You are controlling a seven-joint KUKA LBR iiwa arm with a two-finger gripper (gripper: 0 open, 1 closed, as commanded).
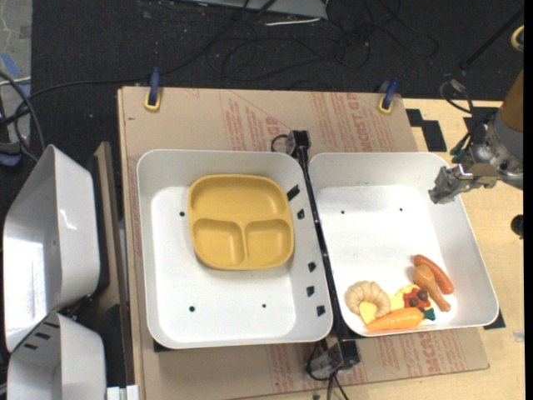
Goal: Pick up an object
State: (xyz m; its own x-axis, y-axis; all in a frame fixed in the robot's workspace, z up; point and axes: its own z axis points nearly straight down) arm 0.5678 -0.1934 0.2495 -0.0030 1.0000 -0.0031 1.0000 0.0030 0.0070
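Note:
Several toy foods lie in the near right corner of the right bin (375, 215): a beige croissant (366, 294), an orange carrot (395, 319), a red-orange sausage (433, 273), a brown piece (430, 289) and a small yellow, red and green piece (414, 298). My gripper (447, 184) hangs over the bin's far right edge, well away from the foods. Nothing shows between its fingers.
The left bin (166, 223) holds a yellow divided plate (241, 222). Black clips (300, 140) join the bins along the middle. Blue and yellow clamps (152, 90) (387, 96) pin the cardboard at the back. White containers (42, 240) stand at the far left.

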